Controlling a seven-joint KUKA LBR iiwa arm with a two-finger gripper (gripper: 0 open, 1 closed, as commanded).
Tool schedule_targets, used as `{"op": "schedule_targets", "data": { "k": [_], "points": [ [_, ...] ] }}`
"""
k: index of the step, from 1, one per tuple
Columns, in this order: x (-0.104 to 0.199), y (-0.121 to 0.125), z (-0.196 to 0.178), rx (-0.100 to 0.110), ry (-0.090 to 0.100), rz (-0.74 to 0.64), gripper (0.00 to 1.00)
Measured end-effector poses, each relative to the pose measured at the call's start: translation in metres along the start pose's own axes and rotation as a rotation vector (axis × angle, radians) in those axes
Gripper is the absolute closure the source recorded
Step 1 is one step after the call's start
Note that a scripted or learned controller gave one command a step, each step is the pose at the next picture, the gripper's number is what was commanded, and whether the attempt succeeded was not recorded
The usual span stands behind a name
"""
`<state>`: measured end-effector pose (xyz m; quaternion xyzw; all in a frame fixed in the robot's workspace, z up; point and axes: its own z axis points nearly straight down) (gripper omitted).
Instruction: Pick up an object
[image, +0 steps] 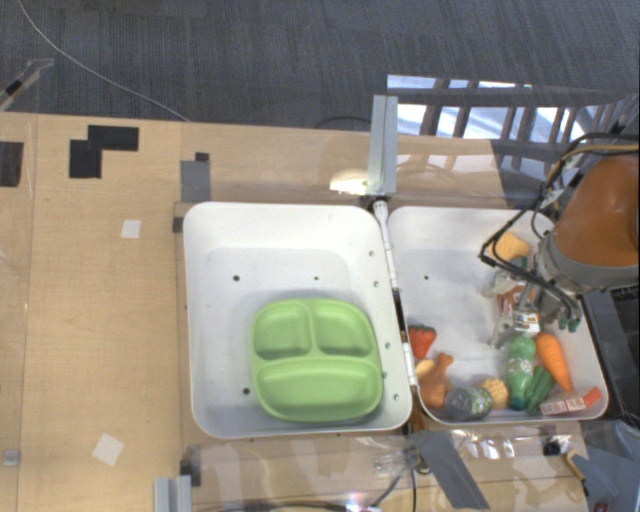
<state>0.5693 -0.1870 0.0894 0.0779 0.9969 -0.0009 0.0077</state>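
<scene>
Rightward, end effector (522, 318) hovers above crowded toys (510, 375).

The arm (598, 225) is cut off by the right edge and overlaps the right bin (440, 250); items beneath the gripper (525, 318) are too cluttered to identify

Two bins sit side by side on the surface (90, 330). The left bin (215, 260) holds a divided tray (316, 360) toward its lower edge. The right bin (440, 260) holds toy foods (520, 375) clustered along its lower right, beneath the arm (600, 225) entering at frame right.
</scene>
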Motion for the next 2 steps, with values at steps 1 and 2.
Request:
{"op": "schedule_targets", "data": {
  "k": [1,2],
  "points": [
    [-0.012,0.045,0.000,-0.002,0.000,0.045,0.00],
    [-0.083,0.010,0.003,0.000,0.004,0.101,0.00]
  ]
}}
